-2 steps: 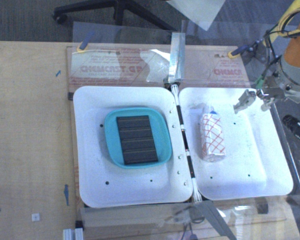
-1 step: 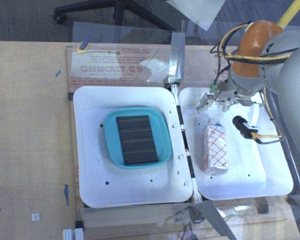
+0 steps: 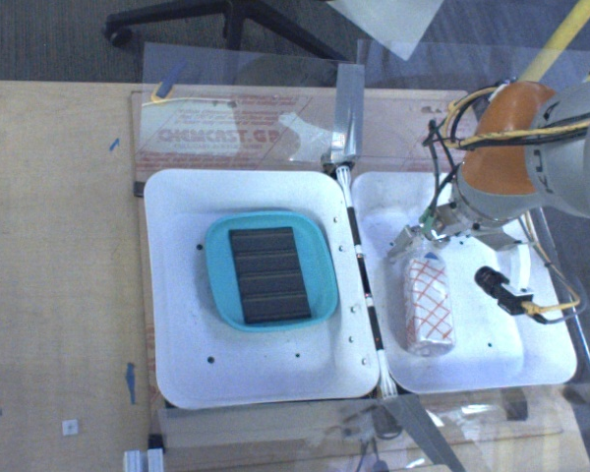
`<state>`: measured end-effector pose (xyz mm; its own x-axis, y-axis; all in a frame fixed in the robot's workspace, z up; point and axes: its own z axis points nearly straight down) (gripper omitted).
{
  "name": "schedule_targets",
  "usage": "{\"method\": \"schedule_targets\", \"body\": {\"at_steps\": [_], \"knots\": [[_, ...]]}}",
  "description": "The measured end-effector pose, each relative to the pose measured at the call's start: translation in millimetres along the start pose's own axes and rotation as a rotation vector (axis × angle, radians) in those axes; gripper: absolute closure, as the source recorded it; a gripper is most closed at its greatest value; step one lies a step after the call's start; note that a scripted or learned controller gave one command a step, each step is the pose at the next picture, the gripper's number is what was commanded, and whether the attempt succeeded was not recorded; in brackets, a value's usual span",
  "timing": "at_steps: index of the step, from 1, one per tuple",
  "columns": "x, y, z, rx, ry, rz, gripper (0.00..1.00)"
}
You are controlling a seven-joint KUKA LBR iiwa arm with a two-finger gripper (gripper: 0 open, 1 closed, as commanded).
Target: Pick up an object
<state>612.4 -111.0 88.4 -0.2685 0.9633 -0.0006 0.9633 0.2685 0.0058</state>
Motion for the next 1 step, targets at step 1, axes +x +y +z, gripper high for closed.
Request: {"method": "schedule_targets", "body": {"at_steps": [1], "knots": [[30.2,-97.8,-3.9,-0.018,-0.007,0.105,0.0]]}}
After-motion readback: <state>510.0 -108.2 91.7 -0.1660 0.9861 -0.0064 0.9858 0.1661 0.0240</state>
